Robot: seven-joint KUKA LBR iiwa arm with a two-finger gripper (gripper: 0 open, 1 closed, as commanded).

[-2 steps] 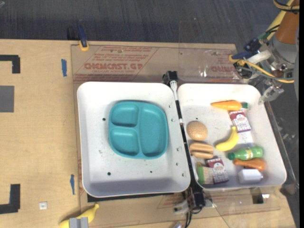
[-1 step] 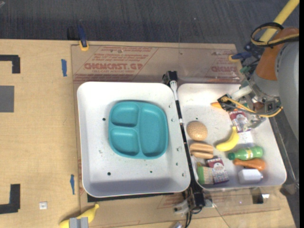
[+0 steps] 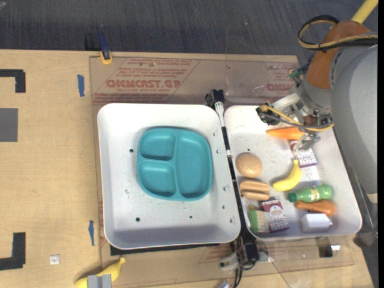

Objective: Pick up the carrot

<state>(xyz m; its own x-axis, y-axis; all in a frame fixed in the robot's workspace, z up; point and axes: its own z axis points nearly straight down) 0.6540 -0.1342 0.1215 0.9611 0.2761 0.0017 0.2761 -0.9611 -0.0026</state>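
At the near edge of the right bin [image 3: 354, 221] lie a white block [image 3: 316, 222] and a small red-and-white carton [image 3: 273, 215] beside a green packet [image 3: 255, 221]. Just behind them sit a green bottle [image 3: 311, 194], with an orange piece [image 3: 319, 207] touching its near side, and a hot dog [image 3: 255, 189]. A banana [image 3: 288, 179] curves up the middle, with a bread roll [image 3: 248, 164] to its left. In the left bin [image 3: 114, 179] rests a teal divided plate [image 3: 176, 163]. Farther back in the right bin, the carrot [image 3: 285, 133] lies crosswise, its thick end under the arm's wrist. The claw [image 3: 303, 138] hangs at that end of the carrot; I cannot tell its opening or whether it grips. Beyond lies the cardboard-covered tabletop [image 3: 48, 161].
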